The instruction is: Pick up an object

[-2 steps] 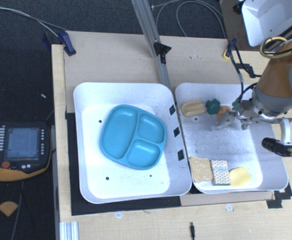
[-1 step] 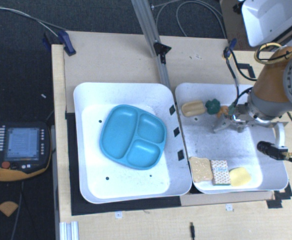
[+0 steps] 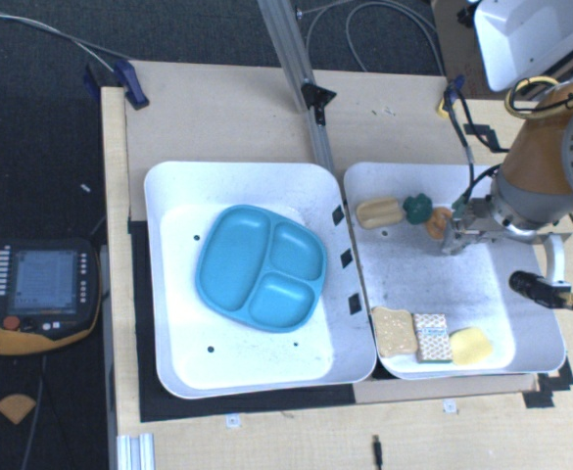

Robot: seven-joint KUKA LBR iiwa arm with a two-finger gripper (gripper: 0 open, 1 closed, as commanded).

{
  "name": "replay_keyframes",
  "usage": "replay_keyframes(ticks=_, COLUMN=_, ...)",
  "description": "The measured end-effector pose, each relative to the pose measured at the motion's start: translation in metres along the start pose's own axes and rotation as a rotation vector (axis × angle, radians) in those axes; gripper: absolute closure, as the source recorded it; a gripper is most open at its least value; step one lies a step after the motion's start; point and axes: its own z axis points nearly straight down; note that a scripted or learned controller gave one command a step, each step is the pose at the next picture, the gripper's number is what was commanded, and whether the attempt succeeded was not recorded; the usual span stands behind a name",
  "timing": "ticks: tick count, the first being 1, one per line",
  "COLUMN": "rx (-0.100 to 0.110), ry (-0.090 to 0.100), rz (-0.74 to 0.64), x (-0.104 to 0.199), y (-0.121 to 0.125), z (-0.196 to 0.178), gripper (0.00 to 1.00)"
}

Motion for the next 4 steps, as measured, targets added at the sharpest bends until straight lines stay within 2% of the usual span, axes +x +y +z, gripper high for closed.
replay_keyframes(ticks=2, rx=-0.002, ry=0.0, rz=0.0, x=-0.015, y=0.012, z=-0.095, gripper=1.0)
replay_keyframes(ticks=3, rx=-0.003, ry=0.0, rz=-0.001, x=-0.013, y=0.018, z=-0.16, gripper=1.0)
replay_keyframes(ticks=4, rx=0.008, ry=0.005, rz=-0.004, x=0.039, y=0.001, z=-0.146, gripper=1.0)
